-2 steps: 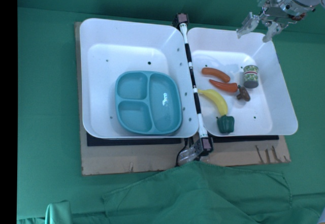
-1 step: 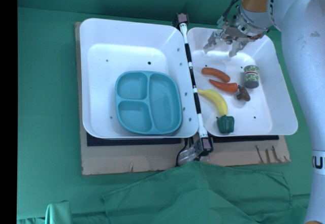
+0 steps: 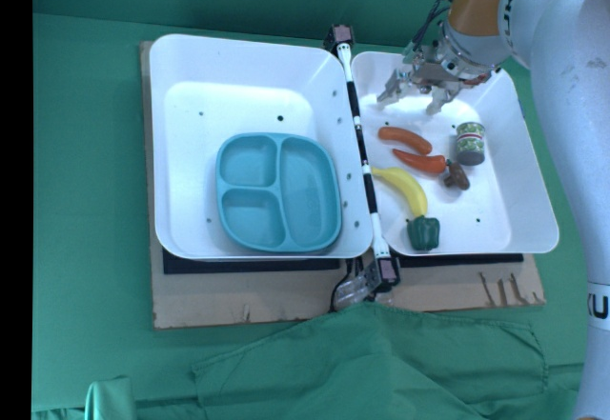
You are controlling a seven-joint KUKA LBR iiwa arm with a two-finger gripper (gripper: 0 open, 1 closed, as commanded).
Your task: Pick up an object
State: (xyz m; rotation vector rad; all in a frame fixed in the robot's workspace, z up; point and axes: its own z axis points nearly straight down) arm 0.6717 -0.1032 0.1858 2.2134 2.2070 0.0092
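My gripper [image 3: 416, 96] hangs over the back of the right bin [image 3: 519, 218], its fingers spread apart with nothing between them. Just below it lie a red-orange sausage [image 3: 404, 138] and an orange-red chilli [image 3: 420, 161]. Right of these stands a small green-labelled jar [image 3: 469, 143], with a brown piece [image 3: 457, 177] in front of it. A yellow banana [image 3: 404, 189] and a green pepper [image 3: 423, 232] lie nearer the front of the bin.
The left bin [image 3: 191, 75] bears a teal three-part plate [image 3: 277, 192]. A black-and-white rod [image 3: 360, 137] runs along the seam between the bins. Green cloth [image 3: 362, 361] bunches up at the bench's front edge.
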